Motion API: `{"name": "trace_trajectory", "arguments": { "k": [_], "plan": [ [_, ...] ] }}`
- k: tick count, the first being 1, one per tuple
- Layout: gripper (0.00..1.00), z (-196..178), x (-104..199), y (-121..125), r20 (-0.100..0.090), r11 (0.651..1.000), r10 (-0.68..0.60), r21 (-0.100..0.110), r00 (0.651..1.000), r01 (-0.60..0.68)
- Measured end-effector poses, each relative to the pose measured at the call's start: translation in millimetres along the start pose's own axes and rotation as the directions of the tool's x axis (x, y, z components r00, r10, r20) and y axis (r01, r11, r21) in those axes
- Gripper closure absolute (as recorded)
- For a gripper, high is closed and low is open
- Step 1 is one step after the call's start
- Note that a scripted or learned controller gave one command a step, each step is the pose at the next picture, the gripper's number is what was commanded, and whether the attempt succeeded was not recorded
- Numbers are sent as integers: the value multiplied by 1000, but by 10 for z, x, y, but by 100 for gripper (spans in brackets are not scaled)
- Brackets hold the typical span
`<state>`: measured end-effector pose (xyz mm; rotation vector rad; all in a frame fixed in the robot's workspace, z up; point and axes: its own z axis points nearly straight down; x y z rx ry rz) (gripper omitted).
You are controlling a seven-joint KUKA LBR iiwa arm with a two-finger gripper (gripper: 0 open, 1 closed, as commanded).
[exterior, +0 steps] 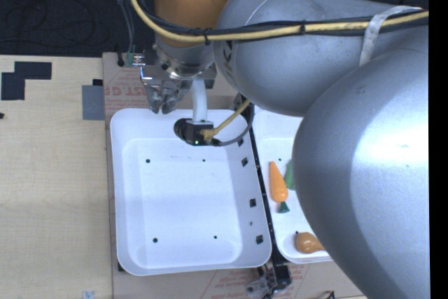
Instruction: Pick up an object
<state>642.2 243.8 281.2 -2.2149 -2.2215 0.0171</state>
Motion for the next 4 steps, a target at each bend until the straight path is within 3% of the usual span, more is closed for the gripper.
{"name": "trace_trajectory", "arguments": {
  "k": [1,2,3,4],
  "plan": [
    [100,276,5,7,-1,1000,2,-4,1000,-2],
    [100,-1030,-91,13,-8,1000,-2,-22,1000,2],
    [100,214,5,-9,1,1000,-2,5,1000,2],
    [100,-1076,-13,17,-8,1000,0,-21,1000,0]
  ]
}}
